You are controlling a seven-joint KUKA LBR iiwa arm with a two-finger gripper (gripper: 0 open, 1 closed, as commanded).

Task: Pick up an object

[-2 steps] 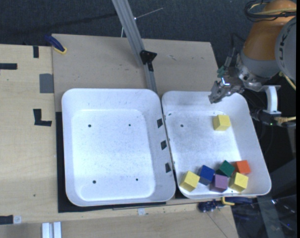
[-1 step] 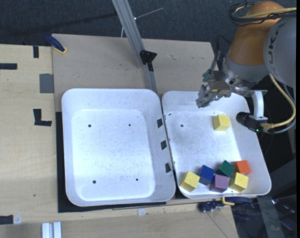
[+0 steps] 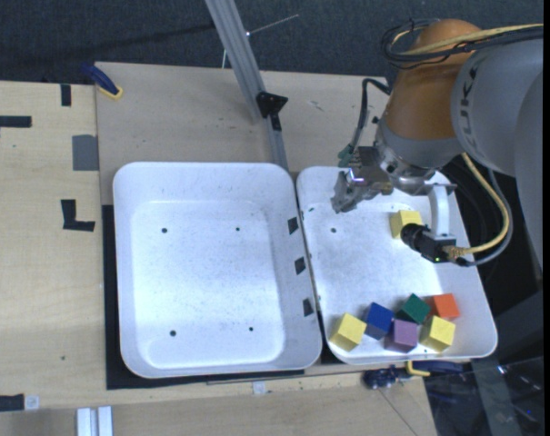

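My gripper (image 3: 345,196) hangs over the upper left part of the right bin (image 3: 365,252), its tips pointing down toward the bin floor. Nothing shows between them. A yellow block (image 3: 405,222) lies just right of the gripper, partly behind the wrist hardware. Along the bin's near edge sits a cluster: a yellow block (image 3: 349,331), a blue block (image 3: 379,318), a purple block (image 3: 405,333), a green block (image 3: 415,308), an orange block (image 3: 445,306) and another yellow block (image 3: 440,332).
The left bin (image 3: 202,262) stands beside the right one, sharing a middle rim. A metal pole (image 3: 247,62) slants across the bench behind the bins. Yellow cables (image 3: 493,234) loop from the wrist at the right.
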